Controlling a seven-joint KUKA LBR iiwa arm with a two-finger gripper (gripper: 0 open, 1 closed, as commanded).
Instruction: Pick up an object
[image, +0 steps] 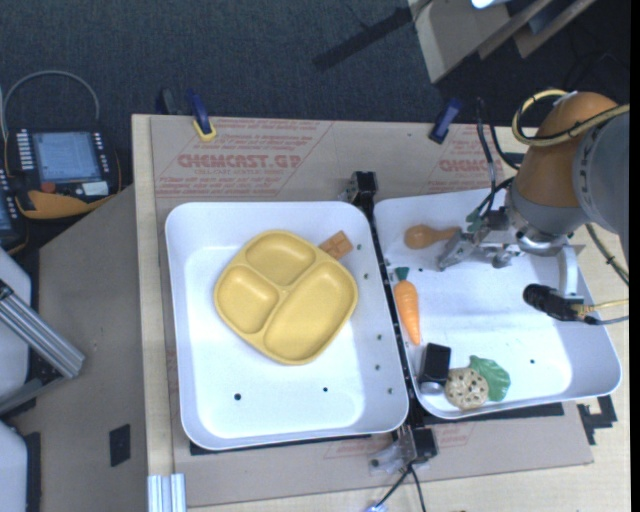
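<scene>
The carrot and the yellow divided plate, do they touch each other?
Apart. The camera view shows the carrot in the right bin, the yellow divided plate in the left bin, with both bin rims between them.

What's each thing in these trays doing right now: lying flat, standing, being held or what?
Yellow plate: lying right way up in the left bin, its compartments bare.
Carrot: lying flat by the right bin's left wall.
Wooden spoon: lying flat, untouched.
Cookie: resting beside the green leaf.
Black block: lying beside the cookie.
Gripper: over the right bin, holding nothing visible.
</scene>
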